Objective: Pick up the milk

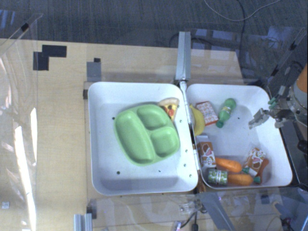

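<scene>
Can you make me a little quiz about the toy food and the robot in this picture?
1. True or false: the green plate lies in the left bin.
2. What colour is the bottle in the right bin? A) red B) green C) blue
3. Fill in the missing word: the gripper is above the ____ bin.

Key: 1 true; 2 B; 3 right.
</scene>
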{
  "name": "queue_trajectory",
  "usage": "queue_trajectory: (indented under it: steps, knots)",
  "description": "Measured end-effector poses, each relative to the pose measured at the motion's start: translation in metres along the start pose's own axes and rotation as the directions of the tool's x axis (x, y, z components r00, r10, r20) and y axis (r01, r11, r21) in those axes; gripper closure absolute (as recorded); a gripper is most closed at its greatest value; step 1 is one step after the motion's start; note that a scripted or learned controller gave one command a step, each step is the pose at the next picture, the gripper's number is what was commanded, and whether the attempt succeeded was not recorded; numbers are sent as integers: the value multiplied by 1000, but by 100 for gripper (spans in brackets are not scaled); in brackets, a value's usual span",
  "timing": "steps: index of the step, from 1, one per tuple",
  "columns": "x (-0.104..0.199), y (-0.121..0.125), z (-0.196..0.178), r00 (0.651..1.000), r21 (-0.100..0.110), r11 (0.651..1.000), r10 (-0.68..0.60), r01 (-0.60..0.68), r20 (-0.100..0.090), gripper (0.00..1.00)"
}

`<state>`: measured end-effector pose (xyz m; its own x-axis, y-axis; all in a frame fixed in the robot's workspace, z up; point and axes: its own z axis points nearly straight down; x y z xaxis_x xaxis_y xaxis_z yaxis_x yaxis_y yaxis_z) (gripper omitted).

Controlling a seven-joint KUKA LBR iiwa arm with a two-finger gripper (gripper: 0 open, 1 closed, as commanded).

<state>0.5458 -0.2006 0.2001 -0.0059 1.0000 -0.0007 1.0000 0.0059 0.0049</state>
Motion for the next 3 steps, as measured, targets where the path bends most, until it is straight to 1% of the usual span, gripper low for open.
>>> queue_trajectory:
  steps: [1,2,3]
  knots:
    - [-5,-33,69,977,0,977,-215,215,0,0]
    - [-5,-55,110,887,-7,887,-462,462,6,0]
    - [-3,-49,97,887,-21,886,-462,462,15,100]
